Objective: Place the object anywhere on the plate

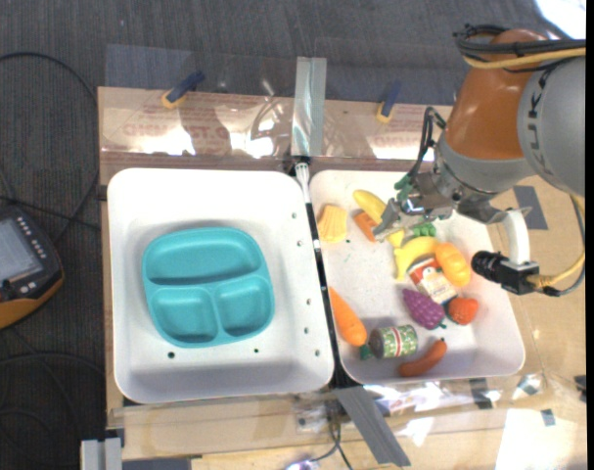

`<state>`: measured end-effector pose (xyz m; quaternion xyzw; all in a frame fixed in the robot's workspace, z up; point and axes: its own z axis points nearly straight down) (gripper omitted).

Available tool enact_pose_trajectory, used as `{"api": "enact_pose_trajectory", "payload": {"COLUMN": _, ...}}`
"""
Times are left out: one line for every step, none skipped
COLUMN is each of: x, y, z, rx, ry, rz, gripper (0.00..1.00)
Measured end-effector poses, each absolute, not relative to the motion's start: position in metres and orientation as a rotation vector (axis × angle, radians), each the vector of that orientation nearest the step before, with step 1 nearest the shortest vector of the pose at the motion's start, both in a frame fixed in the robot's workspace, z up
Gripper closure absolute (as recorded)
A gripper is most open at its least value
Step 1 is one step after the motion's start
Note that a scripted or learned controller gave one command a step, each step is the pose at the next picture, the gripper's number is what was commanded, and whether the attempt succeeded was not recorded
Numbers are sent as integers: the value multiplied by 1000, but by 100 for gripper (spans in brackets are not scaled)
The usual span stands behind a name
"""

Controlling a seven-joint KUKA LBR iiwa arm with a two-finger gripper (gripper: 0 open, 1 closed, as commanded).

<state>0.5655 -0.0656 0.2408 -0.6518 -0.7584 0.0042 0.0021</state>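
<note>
A teal plate [208, 284] with three compartments lies in the left white bin [130, 213]. The right white bin [502, 351] holds several toy foods. My gripper [398, 220] hangs low over the upper middle of that bin. It sits just above a yellow banana [414, 256], with a small orange piece [363, 224] to its left and a second banana [368, 204] at its upper left. A green leafy bit [423, 229] shows right under the wrist. I see nothing clearly held.
Also in the right bin are corn [331, 221], a yellow-orange pepper [452, 261], a red-and-white can [434, 283], purple grapes [424, 308], a strawberry [463, 309], a carrot [347, 322], a green tin [394, 341] and a sausage [422, 357]. A ridge [314, 253] divides the bins.
</note>
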Motion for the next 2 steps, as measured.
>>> {"api": "enact_pose_trajectory", "payload": {"x": 562, "y": 32, "z": 179, "rx": -1905, "ry": -2490, "rz": 12, "gripper": 100}}
{"api": "enact_pose_trajectory", "payload": {"x": 562, "y": 32, "z": 179, "rx": -1906, "ry": -2490, "rz": 11, "gripper": 0}}
